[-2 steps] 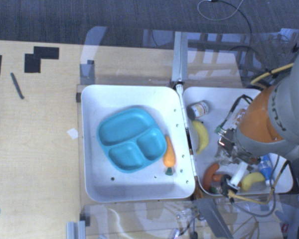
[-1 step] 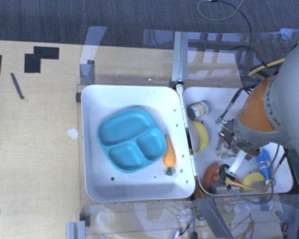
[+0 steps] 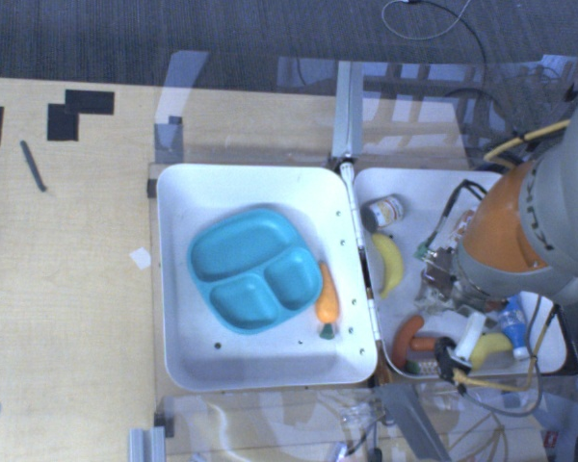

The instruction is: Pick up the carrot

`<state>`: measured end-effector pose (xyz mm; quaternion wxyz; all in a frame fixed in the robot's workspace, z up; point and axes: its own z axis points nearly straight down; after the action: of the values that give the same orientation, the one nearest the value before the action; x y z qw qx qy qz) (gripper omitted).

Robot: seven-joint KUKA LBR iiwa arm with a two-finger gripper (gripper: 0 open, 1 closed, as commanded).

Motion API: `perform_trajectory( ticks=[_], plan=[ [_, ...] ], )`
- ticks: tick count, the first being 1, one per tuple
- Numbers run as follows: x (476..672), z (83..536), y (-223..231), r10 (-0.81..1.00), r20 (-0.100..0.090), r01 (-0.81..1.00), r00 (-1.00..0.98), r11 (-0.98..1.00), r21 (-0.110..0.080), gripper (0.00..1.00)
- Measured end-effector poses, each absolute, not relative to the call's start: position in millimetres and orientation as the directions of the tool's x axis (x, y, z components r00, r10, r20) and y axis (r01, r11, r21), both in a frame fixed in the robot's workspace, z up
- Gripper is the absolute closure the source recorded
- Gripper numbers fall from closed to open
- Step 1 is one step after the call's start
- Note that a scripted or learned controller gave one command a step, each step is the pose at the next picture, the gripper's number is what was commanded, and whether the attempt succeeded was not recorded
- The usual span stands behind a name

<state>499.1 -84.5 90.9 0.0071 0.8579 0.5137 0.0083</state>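
Carrot (image 3: 328,296) lies in the left bin (image 3: 173,287), orange body running roughly top-to-bottom with its green stub at the lower end – just beside the right edge of the blue three-compartment plate (image 3: 253,269), near the bin's right wall. Plate sits tilted in the bin's middle.

Arm (image 3: 520,229) comes in from the right, over the right bin (image 3: 433,183), well apart from the carrot. Gripper (image 3: 450,301) hangs over the lower half of that bin – cannot tell how the jaws stand, too cluttered and dark.

Right bin also has a banana (image 3: 390,263) near its left wall, a small can (image 3: 382,211) lying above the banana, and a red-orange item (image 3: 408,336) at the lower left. Bins rest on the wooden table (image 3: 67,287).
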Motion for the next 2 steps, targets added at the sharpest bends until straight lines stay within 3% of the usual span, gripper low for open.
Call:
perform_trajectory(
  ticks=[2],
  plan=[
    [493.8, 90.9, -84.5, 0.84, 0.012, 0.84, 0.543, -0.543, 0.018, 1.0]
  ],
)
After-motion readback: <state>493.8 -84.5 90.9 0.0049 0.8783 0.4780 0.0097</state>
